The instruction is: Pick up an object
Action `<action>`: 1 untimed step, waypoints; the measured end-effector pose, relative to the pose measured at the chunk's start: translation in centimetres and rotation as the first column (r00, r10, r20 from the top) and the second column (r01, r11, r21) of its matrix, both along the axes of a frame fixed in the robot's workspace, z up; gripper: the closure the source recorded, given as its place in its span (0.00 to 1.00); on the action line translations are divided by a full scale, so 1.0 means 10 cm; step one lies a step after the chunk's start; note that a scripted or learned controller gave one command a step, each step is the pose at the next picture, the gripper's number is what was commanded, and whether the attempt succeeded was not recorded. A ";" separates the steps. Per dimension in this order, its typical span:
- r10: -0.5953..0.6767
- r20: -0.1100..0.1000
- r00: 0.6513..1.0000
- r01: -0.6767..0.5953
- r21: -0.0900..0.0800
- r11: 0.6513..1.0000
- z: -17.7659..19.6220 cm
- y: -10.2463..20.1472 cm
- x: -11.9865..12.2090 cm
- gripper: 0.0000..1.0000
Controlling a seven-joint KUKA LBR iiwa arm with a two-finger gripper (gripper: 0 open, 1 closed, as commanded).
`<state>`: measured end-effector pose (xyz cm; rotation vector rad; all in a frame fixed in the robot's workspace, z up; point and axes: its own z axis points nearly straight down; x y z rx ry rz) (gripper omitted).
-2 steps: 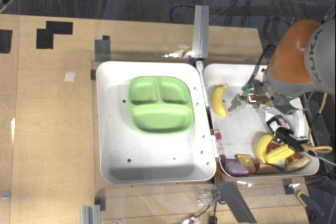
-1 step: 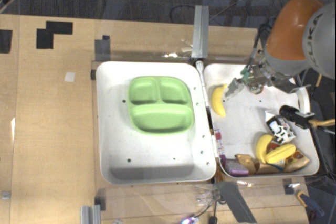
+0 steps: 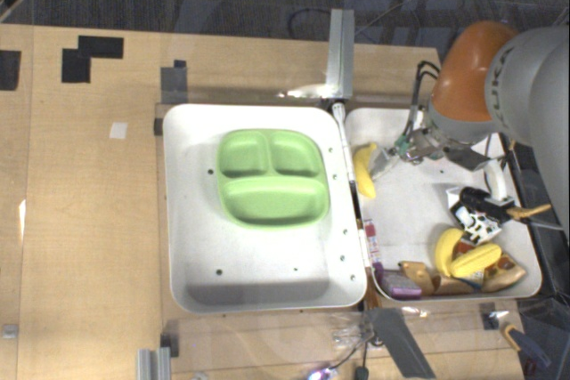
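A grey KUKA arm (image 3: pixel 527 80) with its orange band reaches in from 3 o'clock over the right bin (image 3: pixel 405 218), its gripper (image 3: pixel 386 161) low near that bin's 10 o'clock side. Whether the gripper is spread or closed cannot be told from this angle. Just beside its tip, toward 9 o'clock, a yellow banana-shaped piece (image 3: pixel 363 172) lies against the bin's wall; nothing shows it being held. In the bin's 5 o'clock corner sits a cluster: a bunch of yellow bananas (image 3: pixel 465 255), a brown item (image 3: pixel 426 275) and a purple item (image 3: pixel 402 287), with a black-and-white object (image 3: pixel 477 223) just toward 12 o'clock of them. The left bin (image 3: pixel 258 271) holds a green divided plate (image 3: pixel 270 176), set slightly toward 12 o'clock of centre.
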<state>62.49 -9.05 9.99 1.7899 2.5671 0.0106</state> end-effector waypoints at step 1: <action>-0.185 -0.006 0.983 0.185 0.001 0.983 0.27 -0.73 0.05 0.00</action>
